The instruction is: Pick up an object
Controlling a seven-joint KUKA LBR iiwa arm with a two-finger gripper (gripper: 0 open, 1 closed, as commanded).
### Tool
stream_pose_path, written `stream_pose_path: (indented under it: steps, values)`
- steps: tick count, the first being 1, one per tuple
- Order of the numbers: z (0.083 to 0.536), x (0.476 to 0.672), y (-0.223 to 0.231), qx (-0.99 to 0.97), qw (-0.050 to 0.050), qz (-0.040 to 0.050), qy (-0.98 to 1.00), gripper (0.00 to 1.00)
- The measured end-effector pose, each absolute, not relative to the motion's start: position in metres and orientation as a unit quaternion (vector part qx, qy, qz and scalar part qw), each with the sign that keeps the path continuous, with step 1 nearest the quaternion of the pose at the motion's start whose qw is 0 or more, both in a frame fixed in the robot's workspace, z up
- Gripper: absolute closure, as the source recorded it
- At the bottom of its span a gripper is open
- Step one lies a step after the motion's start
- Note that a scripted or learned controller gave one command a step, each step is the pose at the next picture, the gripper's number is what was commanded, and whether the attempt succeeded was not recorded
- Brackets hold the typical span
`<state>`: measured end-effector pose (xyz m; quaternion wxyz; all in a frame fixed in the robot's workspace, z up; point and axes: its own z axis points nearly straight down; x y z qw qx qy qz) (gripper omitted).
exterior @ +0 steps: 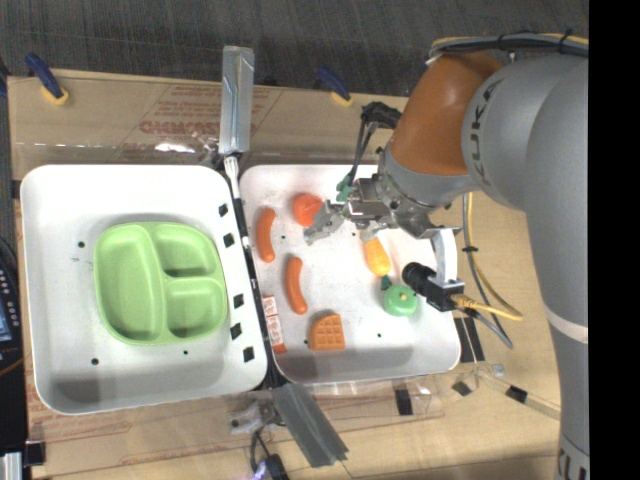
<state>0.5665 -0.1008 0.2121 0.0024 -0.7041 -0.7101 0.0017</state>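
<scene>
Camera view: tomato [306,207] seemingly just beside tool [325,222].

We count two shallow white bins, the left bin [50,268] and the right bin [350,353]. We see one green divided plate [160,283], two toy sausages [265,234] [296,284], one orange-red round toy [306,208], one toy waffle [326,332], one yellow-orange toy [377,258] and one green toy [400,301].

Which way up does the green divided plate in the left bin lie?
Right way up: the green divided plate lies flat on the left bin's floor, its three hollow compartments facing the camera.
</scene>
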Motion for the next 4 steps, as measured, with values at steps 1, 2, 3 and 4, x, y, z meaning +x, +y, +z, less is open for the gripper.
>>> stream_pose_path:
  steps: [1, 2, 3, 4]
  values:
    - [0.12, 0.546, -0.092, -0.651, 0.003, 0.0019, -0.759, 0.0]
    - [0.192, 0.56, -0.089, -0.729, 0.0, 0.0007, -0.685, 0.0]
    - [0.095, 0.545, -0.09, -0.691, 0.002, 0.002, -0.722, 0.0]
    - [0.105, 0.545, -0.09, -0.69, 0.003, 0.0026, -0.724, 1.0]
